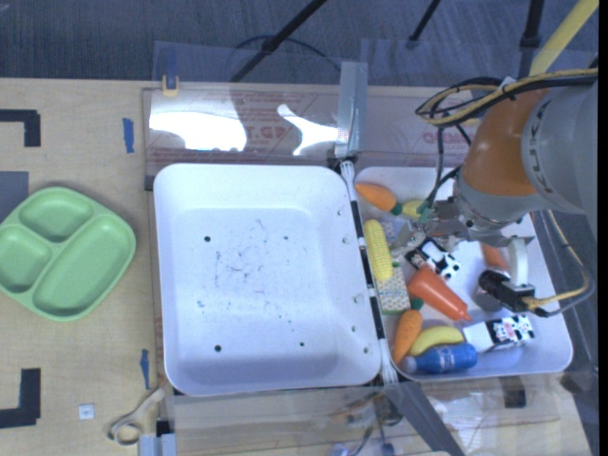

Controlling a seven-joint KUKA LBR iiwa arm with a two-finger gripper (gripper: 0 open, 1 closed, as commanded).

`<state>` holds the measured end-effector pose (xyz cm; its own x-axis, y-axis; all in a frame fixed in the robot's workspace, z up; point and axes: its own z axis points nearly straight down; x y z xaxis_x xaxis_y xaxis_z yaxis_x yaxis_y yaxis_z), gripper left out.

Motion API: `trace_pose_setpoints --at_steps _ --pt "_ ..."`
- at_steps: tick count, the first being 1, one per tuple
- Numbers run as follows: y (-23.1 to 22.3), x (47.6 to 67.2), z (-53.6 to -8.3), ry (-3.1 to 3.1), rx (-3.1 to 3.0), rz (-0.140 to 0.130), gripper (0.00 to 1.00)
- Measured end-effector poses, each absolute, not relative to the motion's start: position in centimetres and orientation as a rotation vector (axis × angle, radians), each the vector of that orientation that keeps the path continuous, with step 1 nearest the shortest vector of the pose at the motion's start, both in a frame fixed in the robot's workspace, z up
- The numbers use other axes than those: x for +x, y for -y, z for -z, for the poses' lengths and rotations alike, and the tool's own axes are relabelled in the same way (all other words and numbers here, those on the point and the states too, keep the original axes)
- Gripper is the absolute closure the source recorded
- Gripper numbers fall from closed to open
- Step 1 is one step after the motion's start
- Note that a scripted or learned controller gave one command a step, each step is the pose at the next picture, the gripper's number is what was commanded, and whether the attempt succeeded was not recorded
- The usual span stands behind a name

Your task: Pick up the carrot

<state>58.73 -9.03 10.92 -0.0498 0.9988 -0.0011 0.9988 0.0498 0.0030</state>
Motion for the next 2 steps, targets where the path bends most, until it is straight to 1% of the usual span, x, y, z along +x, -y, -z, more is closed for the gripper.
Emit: trace_pose_setpoints --at_steps 1,2 --pt "9.0 58.7 -10.9 -2.274 2.164 -0.002 0.00" --pt "9.6 61.3 -9.3 -2.174 2.255 -0.016 0.00"
